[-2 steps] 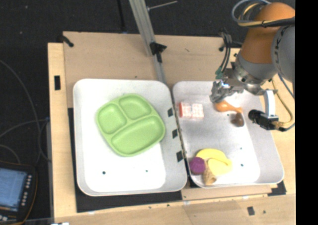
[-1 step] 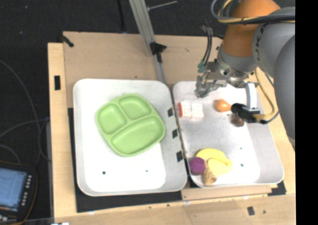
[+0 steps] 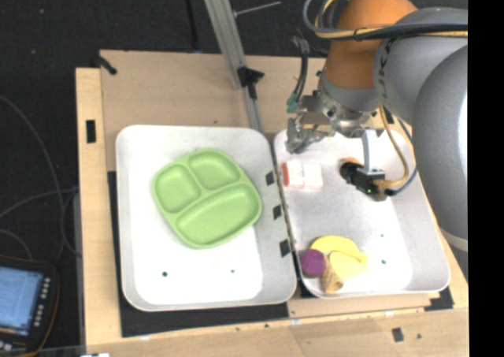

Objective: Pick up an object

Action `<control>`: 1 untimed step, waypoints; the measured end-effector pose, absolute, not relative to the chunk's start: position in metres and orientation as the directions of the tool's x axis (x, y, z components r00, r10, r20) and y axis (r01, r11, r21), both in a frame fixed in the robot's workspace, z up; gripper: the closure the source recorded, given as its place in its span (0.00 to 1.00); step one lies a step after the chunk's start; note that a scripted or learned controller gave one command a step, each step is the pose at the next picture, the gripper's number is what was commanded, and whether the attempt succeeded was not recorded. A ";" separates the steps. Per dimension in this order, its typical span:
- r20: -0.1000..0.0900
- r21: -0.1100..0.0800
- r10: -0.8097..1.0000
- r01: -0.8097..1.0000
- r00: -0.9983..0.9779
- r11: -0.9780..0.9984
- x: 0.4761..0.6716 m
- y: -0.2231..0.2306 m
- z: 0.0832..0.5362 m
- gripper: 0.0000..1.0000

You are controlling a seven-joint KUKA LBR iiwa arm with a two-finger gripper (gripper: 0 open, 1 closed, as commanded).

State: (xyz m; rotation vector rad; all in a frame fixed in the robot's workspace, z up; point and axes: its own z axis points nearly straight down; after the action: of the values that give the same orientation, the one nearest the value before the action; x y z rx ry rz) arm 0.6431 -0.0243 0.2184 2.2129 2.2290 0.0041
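camera view: the hand [image 3: 300, 136] hangs over the far left corner of the right bin [image 3: 394, 229]; whether it is open or closed i cannot tell. just beside it, on the near side, a small white and red box [image 3: 303, 176] lies close to the wall between the bins. being nearest the hand, it is probably the target. a yellow piece [image 3: 342, 251], a purple ball [image 3: 313, 262] and a tan piece [image 3: 331, 279] huddle in the near left corner, crowded and so harder to take singly. the left bin [image 3: 142, 269] holds a green divided plate [image 3: 206, 198], lying flat and wide, a poor fit for a pinch. the pick looks not yet made
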 end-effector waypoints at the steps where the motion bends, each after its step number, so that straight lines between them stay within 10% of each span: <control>1: 0.002 0.003 1.000 1.000 -0.009 0.009 0.657 0.034 0.235 1.00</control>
State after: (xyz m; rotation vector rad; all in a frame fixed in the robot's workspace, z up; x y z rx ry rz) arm 0.6566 0.0343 0.2347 2.2112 2.2306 0.0059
